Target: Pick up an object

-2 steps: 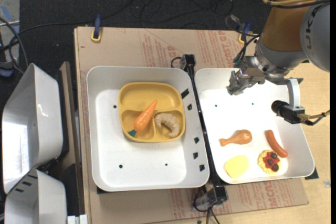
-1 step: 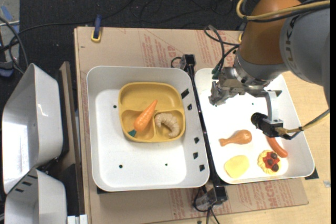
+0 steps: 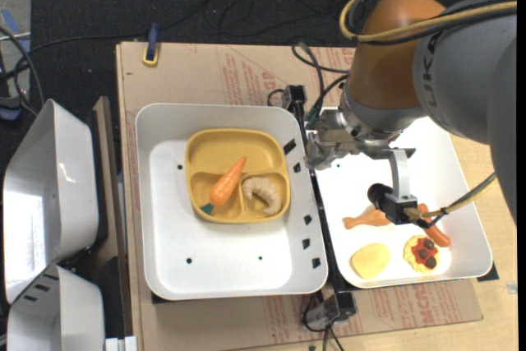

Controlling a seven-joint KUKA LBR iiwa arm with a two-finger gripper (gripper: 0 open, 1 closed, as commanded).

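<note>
Overhead, located gripper at the seam between both bins; could not tell its grip state. Found toy drumstick lying in right bin, near yellow disc. Judged it light, rigid, slippery; best grasped across the narrow bone end.

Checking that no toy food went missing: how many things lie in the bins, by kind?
Plates: 1, yellow divided plate
Food on that plate: 2, carrot, pale curled piece
Food in right bin: 4, orange drumstick, yellow disc, topped tart, orange-red piece
Total: 7
</note>
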